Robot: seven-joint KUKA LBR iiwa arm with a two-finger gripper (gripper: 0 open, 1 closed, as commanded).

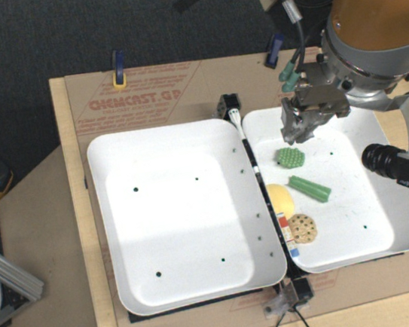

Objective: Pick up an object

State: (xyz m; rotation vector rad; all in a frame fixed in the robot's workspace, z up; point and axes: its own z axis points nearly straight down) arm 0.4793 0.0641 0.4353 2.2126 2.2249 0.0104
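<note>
The arm reaches in from 2 o'clock, its orange band at the top right, and its jaws hang over the upper part of the right bin. The gripper points down toward the bin floor; whether the jaws are spread or pressed together I cannot tell, and nothing shows between them. Just below the tips, at 6 o'clock from them, lies a round green knobbly piece, close to the tips, though contact cannot be judged. Below that, toward 5 o'clock, a green stick lies at a slant on the bin floor. Against the bin's left wall sits a yellow lump, and at 6 o'clock from it a cookie, touching or nearly touching a small red and blue piece by the wall. The left bin stands just beside the right one, both on a cardboard sheet on the table. A black cylinder juts in at 3 o'clock.
</note>
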